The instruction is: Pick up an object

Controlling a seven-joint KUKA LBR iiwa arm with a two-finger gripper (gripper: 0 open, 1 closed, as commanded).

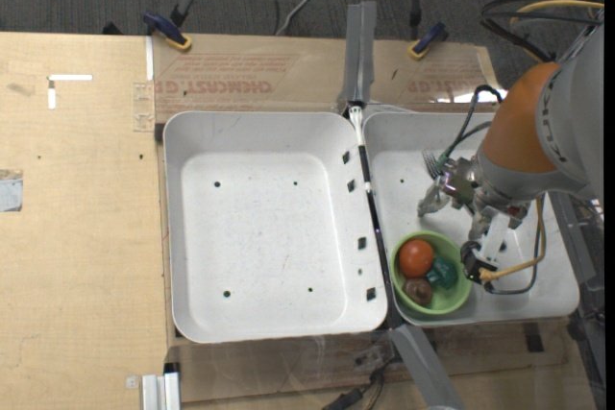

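Bins of shallow white plastic sit side by side on a pale wooden worktop (77, 206), over a sheet of brown cardboard (250, 82) with red lettering, and two blue-and-yellow clamps (168, 29) grip the cardboard's far edge. The left bin (168, 206) takes up the middle of the camera view; the right bin (404, 158) touches it along a shared edge. In the right bin's near-left corner stands a green bowl (408, 298), close against the bin's wall. Three small things lie together in the bowl: a red-orange ball (416, 256) at the far side, a brown piece (418, 288) just in front of it, and a teal piece (444, 274) to their right, all touching or nearly so. The grey arm (567, 110), with its orange band (514, 130), reaches in from the right and tilts down over the right bin. Its gripper (428, 182) hangs above the bare bin floor, just beyond the bowl's far rim and apart from the ball. The metal fingers (430, 204) are spread wide — one tip points away from the bowl, the other towards it — and nothing lies between them.
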